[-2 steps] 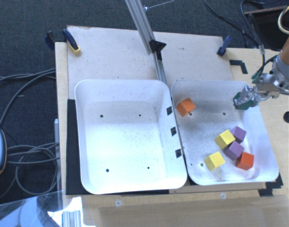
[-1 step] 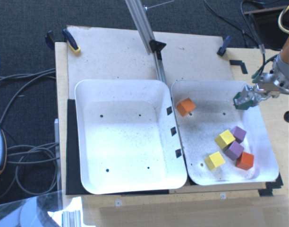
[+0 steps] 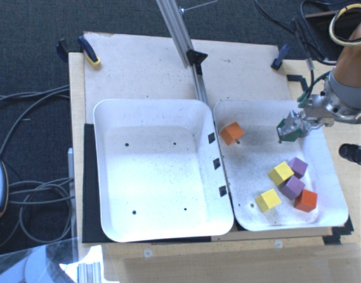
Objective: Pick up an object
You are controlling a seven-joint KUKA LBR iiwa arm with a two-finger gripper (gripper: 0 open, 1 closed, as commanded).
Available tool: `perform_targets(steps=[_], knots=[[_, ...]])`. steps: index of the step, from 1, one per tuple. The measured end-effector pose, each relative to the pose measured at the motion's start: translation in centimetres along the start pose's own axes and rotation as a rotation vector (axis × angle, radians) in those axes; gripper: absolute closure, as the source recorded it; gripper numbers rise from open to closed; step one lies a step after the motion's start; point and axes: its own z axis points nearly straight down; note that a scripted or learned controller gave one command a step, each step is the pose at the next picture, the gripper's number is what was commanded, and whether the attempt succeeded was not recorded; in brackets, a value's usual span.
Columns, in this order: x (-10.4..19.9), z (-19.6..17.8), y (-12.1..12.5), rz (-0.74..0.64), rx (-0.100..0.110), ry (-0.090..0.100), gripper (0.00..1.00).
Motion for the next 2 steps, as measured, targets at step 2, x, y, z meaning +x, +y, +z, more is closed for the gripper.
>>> perform_targets(steps=[2], knots=[[12.0,0.2,-1.9,-0.003,0.002,0.002,1.00]])
